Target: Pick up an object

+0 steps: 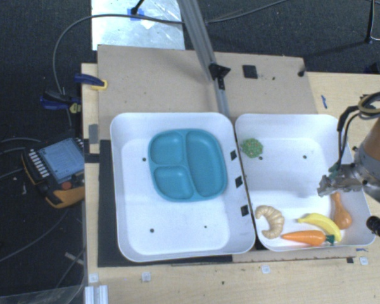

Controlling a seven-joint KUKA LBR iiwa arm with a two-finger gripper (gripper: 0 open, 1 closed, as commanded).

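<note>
Dark carpet surrounds a tan bench [177, 75] that carries two shallow white bins side by side. Off the bench's left edge lie a handheld device [56, 170] with a blue face and a cluster of clamps [76, 90]; any lettering on them is too small to read.

The left bin [133, 233] holds a blue divided plate [188, 164] with three compartments, set toward the bin's far half, with bare white floor open in front of it and along its left wall. A grey pole [199, 37] slants down from the top to the seam between the bins.

In the right bin [285, 128], a green leafy piece [252, 147] sits near the far left corner, well apart from everything else, and the middle of the floor is open. Along the near wall lie a croissant [270, 220], then an orange carrot [304, 237] just beside a yellow banana [319, 223].

At the right wall the gripper [334, 185] points down over an orange-brown drumstick-shaped piece [341, 211], near its upper end. Whether the tool is spread or closed, or touching the piece, cannot be told. The grey arm [375, 154] rises behind it, with black cables looping above.
</note>
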